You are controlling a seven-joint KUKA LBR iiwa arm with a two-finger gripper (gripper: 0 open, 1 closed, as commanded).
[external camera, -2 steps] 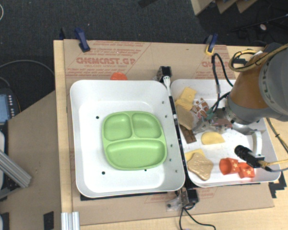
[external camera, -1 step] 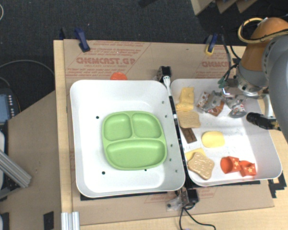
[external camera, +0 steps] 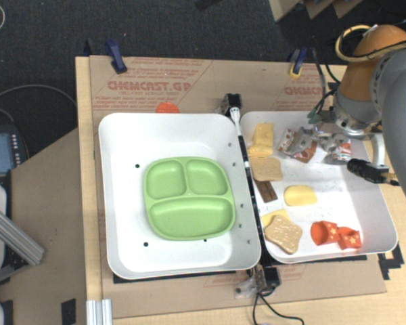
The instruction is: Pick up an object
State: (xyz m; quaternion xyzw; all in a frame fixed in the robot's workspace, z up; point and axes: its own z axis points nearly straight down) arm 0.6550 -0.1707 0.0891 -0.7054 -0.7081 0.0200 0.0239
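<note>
Sitting in the right bin (external camera: 386, 230) are several bits of toy food: a pale yellow cheese wedge (external camera: 262, 136) at the top left, a tan bread slice (external camera: 266, 168) just below it, a brown bar (external camera: 266, 191) under that, a yellow lump (external camera: 300, 195) in the middle, a toast slice (external camera: 284, 233) near the front edge & a red piece (external camera: 334, 234) to its right. A crinkled packet (external camera: 300, 146) w/ red on it lies at the back of the bin, right by the tool (external camera: 323, 139), which hangs low over that back corner. Can't tell if the tool is spread or closed, or if it has hold of anything; too cluttered there. The arm (external camera: 386, 66) comes in from the right, orange band above the wrist. The left bin (external camera: 115, 181) holds a green divided plate (external camera: 187, 198), 3 sections, about centre. Both bins rest on a brown surface (external camera: 95, 87) w/ blue clamps (external camera: 115, 55) at the back edge.
</note>
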